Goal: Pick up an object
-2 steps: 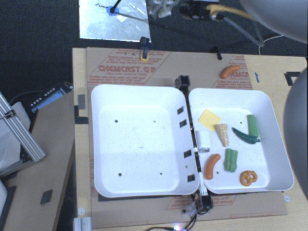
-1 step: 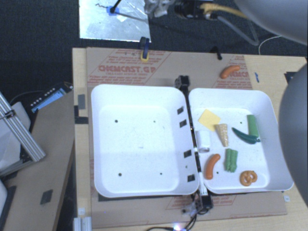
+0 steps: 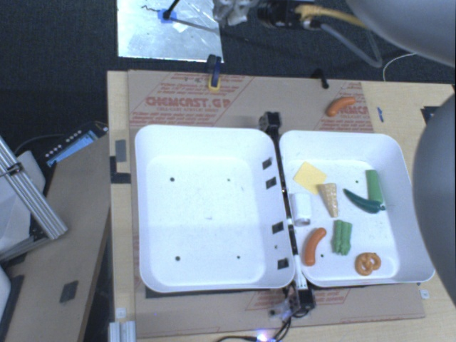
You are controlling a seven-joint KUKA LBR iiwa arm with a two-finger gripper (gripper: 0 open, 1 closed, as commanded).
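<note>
Big grey arm [image 3: 399, 13] up at the top right, well away from the bins. Gripper [image 3: 239, 2] at top middle; open or closed, cannot tell. Right bin [image 3: 342, 144] with cheese [image 3: 311, 177], pepper [image 3: 363, 201], sausage [image 3: 314, 246], pretzel [image 3: 368, 263]. Nothing picked yet; whole job left.

The pincer [image 3: 235, 2] is cut off by the top edge and blurred, so how its fingers stand cannot be told. The grey arm [image 3: 406, 9] is blurred and runs out at the top right corner. A blurred grey bulk [image 3: 436, 191] hides the right bin's [image 3: 399, 155] right rim.
</note>
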